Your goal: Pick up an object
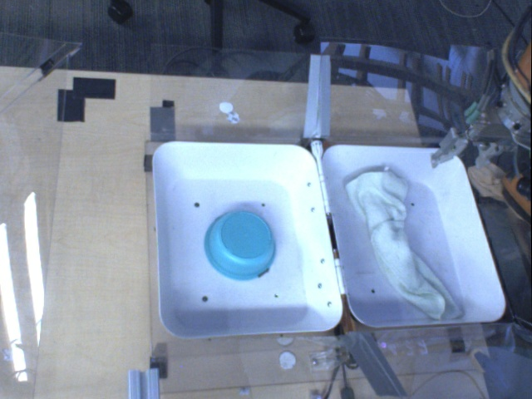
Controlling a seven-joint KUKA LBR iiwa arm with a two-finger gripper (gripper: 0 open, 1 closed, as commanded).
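Note:
A round blue bowl [240, 244] lies upside down in the middle of the left bin [179, 306]. A crumpled white cloth [392, 239] stretches from the back to the front right of the right bin [482, 223]. My gripper [450, 149] hangs at the right bin's back right corner, above the rim. It is apart from the cloth and far from the bowl, and the arm behind it is mostly cut off by the right edge of the view.
A metal divider post [317, 98] stands behind the seam between the bins. Cables and dark hardware [507, 123] crowd the right edge by the arm. A wooden bench top [75, 223] lies to the left of the bins.

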